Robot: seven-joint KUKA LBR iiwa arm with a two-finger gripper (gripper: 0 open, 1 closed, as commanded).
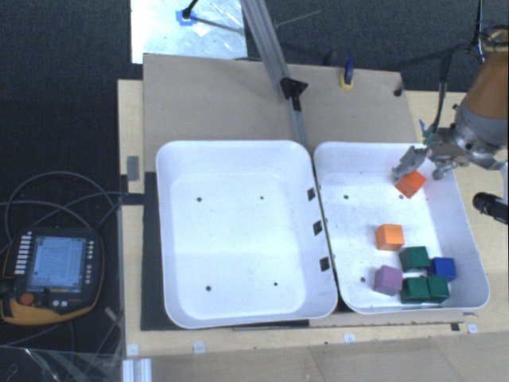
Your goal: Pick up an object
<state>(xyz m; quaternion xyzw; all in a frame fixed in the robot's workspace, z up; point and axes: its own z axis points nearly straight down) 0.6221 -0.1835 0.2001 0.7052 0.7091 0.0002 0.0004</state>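
Observation:
My gripper (418,172) hangs over the far part of the right bin (350,213), reaching in from the right. It is shut on a red-orange block (410,184), which sits between the fingertips and looks raised off the bin floor. Other blocks lie on the near right of that bin: an orange one (390,236), a purple one (388,279), a blue one (442,267) and two green ones (413,258) (423,290).
The left bin (179,173) stands beside the right one, the two rims meeting at a middle ridge (318,228). A slanted metal pole (266,34) crosses the bench behind the bins. A teach pendant (52,277) lies off the bench to the left.

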